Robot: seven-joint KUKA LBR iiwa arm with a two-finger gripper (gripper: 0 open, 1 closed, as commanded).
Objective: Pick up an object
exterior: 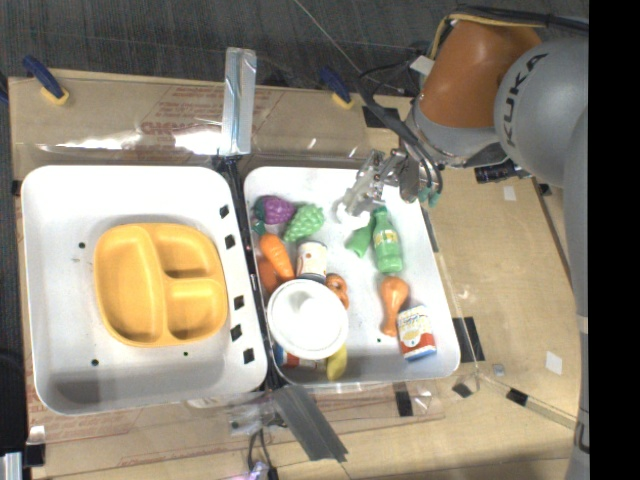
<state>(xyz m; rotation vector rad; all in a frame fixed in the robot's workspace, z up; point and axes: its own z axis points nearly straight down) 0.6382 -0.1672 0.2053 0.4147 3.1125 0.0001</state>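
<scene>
**Tool above the right bin, green bottle just below it**

Camera view: reaches in from the right, grey arm [540, 78] with its orange band, tool [375, 190] poised over the upper part of the right bin [445, 308]. Cannot tell whether pressed together or spread; too small and cluttered at the tips to judge, and nothing seen pinched.

Nearest candidate: green bottle [386, 240], lying just below and slightly right of the tool, long axis running roughly up-down in the picture, cap end toward the tool. Probably a short descent needed, with the closing direction set across that axis.

Elsewhere in the same bin: purple grapes [272, 210], green grapes [307, 222], carrot [275, 255], white cup [308, 318], drumstick [392, 301], small labelled carton [415, 330]. Yellow divided tray [160, 280] in the left bin [40, 268].

Writing: "KUKA" on the arm's grey casing; faint red print on the table liner, not readable; carton label illegible.
</scene>
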